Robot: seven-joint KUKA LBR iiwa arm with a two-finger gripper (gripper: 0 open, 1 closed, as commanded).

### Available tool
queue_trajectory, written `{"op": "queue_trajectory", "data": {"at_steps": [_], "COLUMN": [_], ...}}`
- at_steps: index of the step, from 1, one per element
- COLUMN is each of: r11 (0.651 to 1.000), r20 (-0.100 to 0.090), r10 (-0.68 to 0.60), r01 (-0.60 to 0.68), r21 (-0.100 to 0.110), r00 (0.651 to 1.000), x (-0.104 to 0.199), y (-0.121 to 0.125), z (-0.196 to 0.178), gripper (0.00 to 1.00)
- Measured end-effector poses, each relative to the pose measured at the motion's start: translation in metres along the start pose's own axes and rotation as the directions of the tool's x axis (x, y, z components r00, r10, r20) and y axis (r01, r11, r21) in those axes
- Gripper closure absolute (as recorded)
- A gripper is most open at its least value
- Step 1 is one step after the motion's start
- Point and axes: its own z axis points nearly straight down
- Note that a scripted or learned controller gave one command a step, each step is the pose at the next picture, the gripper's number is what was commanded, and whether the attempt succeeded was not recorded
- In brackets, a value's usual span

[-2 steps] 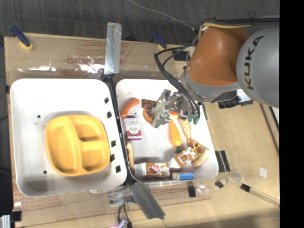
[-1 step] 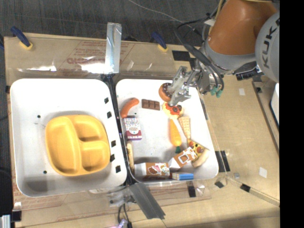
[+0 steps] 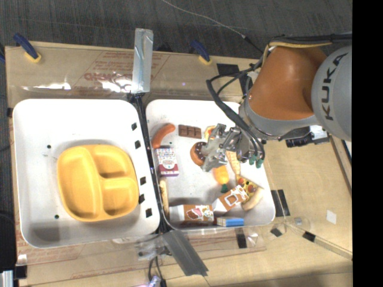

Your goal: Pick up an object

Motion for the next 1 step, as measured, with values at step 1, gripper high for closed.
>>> {"op": "queue_trajectory", "data": {"at_steps": [1], "r11": [0.986], "r20": [0.007], "r10": [0.168], "r01": [-0.168], "r21": [-0.001], "r00": [0.986], "x": [-0.0784], "y": [0.0055], "z": [-0.0314], "gripper": [1.00]}}
